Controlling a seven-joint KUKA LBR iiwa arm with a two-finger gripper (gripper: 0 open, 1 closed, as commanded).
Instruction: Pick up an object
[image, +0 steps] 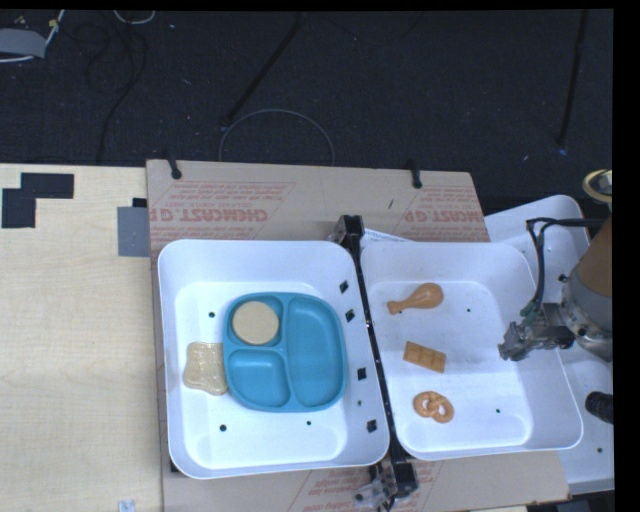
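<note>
At right bin's (470, 440) right wall, fingers (518, 343), state unclear; chocolate bar (424, 356) well left; cardboard-covered surface (300, 205), dark floor (350, 80).

My bench (70, 380), pale wood, with what lies straight on it.

A brown cardboard sheet (300, 205) printed in red lies flat on the bench, and on that cardboard my two white bins sit side by side, touching: the left bin (200, 265) and the right bin (500, 262). Black and grey patches (35, 195) mark the bare wood at my far left.
</note>
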